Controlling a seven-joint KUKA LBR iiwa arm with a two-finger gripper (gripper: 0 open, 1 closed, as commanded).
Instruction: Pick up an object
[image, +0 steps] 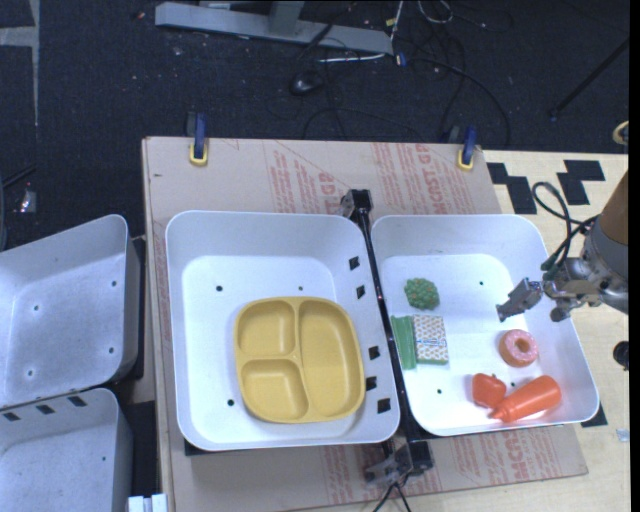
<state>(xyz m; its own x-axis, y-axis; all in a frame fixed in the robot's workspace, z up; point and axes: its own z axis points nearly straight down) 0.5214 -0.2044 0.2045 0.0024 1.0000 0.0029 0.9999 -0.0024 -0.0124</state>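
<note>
The right bin (455, 235) holds a green broccoli-like piece (421, 293), a small patterned box (431, 338) with a green strip (403, 341) along its left side, a pink ring doughnut (518, 347), a red chunk (486, 388) and an orange-red bottle shape (531, 398). My gripper (540, 300) hangs over the right side of this bin, just above and behind the doughnut. It is open, and nothing sits between its fingers (518, 299).
The left bin (200, 250) carries a yellow divided plate (298, 358). Spare white bins (60, 300) lie off the bench at the left. Clamps (199, 150) hold the board's far edge, and cables trail on the floor behind.
</note>
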